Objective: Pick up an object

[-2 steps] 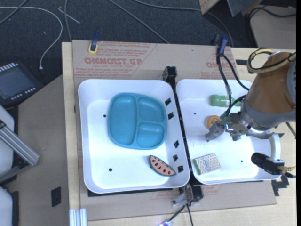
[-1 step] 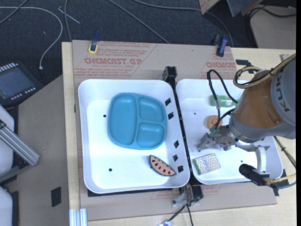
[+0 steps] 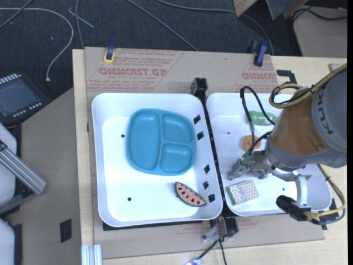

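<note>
Your gripper (image 3: 242, 167) sits low in the right bin (image 3: 276, 206), and you cannot tell how it is set. The likeliest target, a patterned packet (image 3: 243, 192), lies just below it; an orange piece (image 3: 249, 142) lies just above. The flat packet could slide against the bin's smooth white floor. Cardboard bench (image 3: 143, 70) lies beyond.

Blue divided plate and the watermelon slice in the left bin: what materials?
Blue divided plate: likely molded plastic, uniform colour, smooth matte-to-satin surface, rounded compartment ridges. Watermelon slice: looks like a toy, plastic or rubber, with painted seeds; too small to tell which.
</note>
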Controlling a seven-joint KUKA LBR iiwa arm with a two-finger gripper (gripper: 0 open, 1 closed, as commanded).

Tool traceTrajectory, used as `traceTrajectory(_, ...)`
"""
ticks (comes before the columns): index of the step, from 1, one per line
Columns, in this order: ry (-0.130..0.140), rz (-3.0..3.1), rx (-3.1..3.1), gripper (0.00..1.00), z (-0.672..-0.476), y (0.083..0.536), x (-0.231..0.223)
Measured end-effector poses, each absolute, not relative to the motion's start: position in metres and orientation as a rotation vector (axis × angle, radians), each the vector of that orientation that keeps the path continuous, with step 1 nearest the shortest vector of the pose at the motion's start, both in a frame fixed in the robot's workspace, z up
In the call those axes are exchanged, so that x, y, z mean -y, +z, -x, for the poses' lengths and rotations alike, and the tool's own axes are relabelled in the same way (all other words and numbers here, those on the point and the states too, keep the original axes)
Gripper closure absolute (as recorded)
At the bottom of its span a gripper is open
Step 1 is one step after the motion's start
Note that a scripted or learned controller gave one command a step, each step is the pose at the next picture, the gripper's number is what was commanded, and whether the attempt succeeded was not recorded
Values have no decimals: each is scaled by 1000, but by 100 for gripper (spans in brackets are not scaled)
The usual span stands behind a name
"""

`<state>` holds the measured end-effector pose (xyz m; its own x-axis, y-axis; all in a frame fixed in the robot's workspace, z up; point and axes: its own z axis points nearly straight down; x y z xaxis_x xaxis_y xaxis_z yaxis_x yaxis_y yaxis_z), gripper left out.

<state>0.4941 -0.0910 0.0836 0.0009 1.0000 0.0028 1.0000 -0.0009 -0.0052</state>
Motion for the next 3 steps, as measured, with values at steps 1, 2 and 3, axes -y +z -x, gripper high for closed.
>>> traceTrajectory(1, -2, 2221, 2218, 100, -495, 96, 91)
traceTrajectory(2, -5, 2224, 2225, 100, -502, 142, 95)
traceTrajectory(3, -6, 2223, 2227, 100, -514, 193, 93)
